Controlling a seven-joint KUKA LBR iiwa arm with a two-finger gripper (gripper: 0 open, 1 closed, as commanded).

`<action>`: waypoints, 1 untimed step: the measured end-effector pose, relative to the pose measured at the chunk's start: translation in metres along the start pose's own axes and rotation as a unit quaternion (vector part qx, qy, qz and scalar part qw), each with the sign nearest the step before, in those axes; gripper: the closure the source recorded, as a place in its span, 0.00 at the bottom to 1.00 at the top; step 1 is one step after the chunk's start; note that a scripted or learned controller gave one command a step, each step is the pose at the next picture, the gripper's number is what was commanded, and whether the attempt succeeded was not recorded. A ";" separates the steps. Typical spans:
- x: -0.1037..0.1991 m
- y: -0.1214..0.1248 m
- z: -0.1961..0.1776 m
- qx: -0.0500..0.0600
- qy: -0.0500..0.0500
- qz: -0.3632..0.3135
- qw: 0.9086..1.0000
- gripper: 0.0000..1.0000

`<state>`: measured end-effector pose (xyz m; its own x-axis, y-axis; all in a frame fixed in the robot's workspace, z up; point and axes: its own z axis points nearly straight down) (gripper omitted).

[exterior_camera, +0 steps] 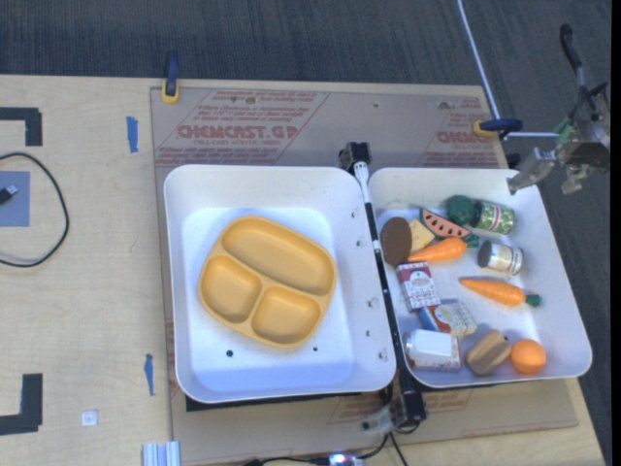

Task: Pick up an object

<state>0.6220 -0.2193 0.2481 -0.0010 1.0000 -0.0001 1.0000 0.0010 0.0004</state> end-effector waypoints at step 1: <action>0.032 -0.031 0.134 0.001 0.000 0.001 1.000 0.00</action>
<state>0.5909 -0.1875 0.1142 0.0002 1.0000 0.0008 1.0000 -0.0002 -0.0015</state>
